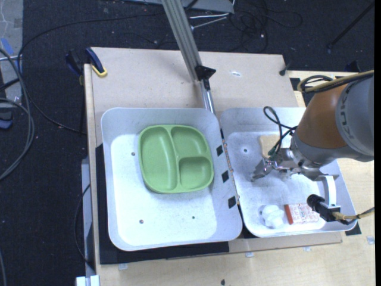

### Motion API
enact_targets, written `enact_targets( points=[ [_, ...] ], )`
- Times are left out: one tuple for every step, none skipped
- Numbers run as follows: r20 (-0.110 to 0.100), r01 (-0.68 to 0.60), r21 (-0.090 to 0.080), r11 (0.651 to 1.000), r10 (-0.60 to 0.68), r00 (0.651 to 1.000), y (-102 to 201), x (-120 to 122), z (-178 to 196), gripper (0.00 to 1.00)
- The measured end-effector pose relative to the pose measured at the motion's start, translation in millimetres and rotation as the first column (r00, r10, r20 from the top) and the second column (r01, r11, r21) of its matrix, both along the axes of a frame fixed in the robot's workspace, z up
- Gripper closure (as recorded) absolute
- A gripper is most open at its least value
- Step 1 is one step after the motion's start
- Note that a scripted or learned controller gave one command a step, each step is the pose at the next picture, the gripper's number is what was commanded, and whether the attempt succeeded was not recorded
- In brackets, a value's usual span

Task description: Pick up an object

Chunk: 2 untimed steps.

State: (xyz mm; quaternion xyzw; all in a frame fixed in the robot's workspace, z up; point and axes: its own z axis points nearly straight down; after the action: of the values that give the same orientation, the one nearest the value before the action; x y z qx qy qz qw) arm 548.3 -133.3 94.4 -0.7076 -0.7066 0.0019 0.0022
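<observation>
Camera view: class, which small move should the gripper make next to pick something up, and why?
Probably a short shift toward the bin's near edge, to above the white lump. The gripper sits over a bare patch of the right bin, while the lump lies in the open nearby, beside a red-and-white packet.

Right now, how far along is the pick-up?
Done: the tool is in the right bin, over bare floor. In hand: I see nothing held. Left: the grasp and the lift. The white lump and the red-and-white packet lie on that bin's floor nearer the front, apart from the tool; the green plate lies in the left bin.
</observation>
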Motion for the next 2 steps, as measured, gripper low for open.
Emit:
enact_targets(
  points=[
    [0.007, -0.001, -0.001, 1.000, 0.001, 1.000, 0.1, 0.6, -1.2, 0.00],
    [0.012, 0.001, -0.003, 1.000, 0.000, 1.000, -0.6, 2.0, 10.3, 1.00]
  ],
)
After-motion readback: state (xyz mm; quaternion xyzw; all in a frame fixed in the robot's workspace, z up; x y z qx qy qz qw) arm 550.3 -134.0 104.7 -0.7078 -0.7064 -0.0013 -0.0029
